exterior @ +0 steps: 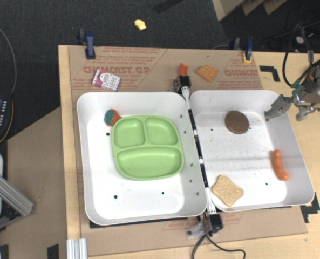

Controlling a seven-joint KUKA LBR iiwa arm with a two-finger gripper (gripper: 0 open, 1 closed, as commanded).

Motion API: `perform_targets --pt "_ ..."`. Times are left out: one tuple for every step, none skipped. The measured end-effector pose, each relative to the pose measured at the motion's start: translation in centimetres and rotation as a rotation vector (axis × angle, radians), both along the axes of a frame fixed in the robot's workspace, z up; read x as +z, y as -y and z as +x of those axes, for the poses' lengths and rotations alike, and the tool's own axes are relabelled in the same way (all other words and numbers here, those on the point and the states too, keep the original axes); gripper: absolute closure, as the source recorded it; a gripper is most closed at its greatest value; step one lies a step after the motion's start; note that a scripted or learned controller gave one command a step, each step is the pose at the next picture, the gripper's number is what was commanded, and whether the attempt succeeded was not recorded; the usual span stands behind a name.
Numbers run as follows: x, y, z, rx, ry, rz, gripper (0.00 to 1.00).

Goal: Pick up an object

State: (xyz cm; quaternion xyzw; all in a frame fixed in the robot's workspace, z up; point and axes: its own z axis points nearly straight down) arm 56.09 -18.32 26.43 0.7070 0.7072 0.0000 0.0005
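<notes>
Grey metal claw (281, 106) at right bin's (257, 144) upper right edge, finger state unclear; brown round patty (237, 122) just left.

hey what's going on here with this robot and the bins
The gripper sits at the upper right edge of the right bin, holding nothing visible. That bin holds a brown disc, an orange sausage and a cracker. The left bin holds a green divided plate, untouched.

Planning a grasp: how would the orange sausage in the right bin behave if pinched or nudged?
The orange sausage looks rounded and long, so it probably rolls sideways when nudged. Its smooth look suggests it may slip. It lies near the right bin's wall, likely cramping the approach.
</notes>
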Motion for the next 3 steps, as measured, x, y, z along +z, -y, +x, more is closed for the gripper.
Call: perform_targets --pt "-8.2 -4.4 9.8 0.007 0.003 0.001 0.00" --pt "-18.6 -2.6 5.7 -0.003 -0.011 0.003 0.00" --pt "-17.9 -3.8 10.8 0.003 0.006 -0.001 0.00"
